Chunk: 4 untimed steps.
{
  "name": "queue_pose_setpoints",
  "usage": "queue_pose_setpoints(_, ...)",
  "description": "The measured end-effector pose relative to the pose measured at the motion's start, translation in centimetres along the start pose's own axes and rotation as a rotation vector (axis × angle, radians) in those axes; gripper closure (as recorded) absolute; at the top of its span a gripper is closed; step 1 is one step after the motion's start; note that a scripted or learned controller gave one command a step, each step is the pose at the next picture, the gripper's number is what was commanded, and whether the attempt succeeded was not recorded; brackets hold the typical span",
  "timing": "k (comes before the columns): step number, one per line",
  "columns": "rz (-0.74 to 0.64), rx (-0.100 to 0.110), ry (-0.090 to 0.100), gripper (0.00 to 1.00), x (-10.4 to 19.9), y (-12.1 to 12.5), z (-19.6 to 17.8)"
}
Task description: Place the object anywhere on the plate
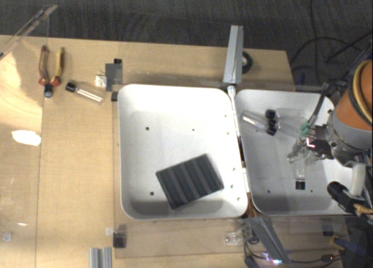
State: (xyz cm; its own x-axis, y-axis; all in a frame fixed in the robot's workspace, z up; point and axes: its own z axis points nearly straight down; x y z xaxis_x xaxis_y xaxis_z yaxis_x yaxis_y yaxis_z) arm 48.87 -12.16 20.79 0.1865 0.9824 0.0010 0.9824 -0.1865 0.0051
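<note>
1. The gripper [303, 149] is seen over the right bin [274, 200], toward that bin's 3 o'clock side. The grey arm [349, 138] with its orange band enters from the right edge of the view. Whether the claw is open or closed cannot be told, as the outline is blurred.
2. A clear vial with black caps [263, 121] is found in the right bin's 11 o'clock corner, lying tilted. It is near the bin's left wall and apart from the gripper.
3. A second clear tube with a black end [300, 178] is seen at 6 o'clock from the gripper, just beside it. Contact between the two cannot be judged.
4. The dark ridged plate [190, 180] is located in the left bin [175, 109], toward 6 o'clock. It is turned at a slant, with its lower corner near the front wall.
5. Open white floor is left around the plate at 12, 9 and 3 o'clock. The widest room is offered toward the bin's far wall.
6. The two bins are set side by side, their rims nearly touching. A grey metal post [234, 56] is stood at 12 o'clock from the seam.
7. Pliers [51, 69] and a small vial [85, 91] are laid on the bench [70, 173], well apart from both bins at 10 o'clock.
</note>
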Motion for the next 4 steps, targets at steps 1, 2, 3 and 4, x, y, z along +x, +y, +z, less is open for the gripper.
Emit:
queue_pose_setpoints(1, 0.062, 0.003, -0.001, 1.0, 6.1, 4.5, 0.8)
queue_pose_setpoints(2, -0.068, 0.0, 0.0, 1.0, 15.4, 8.2, -7.9)
queue_pose_setpoints(3, 0.067, 0.004, 0.0, 1.0, 24.1, 3.8, -2.3)
queue_pose_setpoints(4, 0.223, 0.004, -0.002, 1.0, 32.3, 11.3, -5.2)
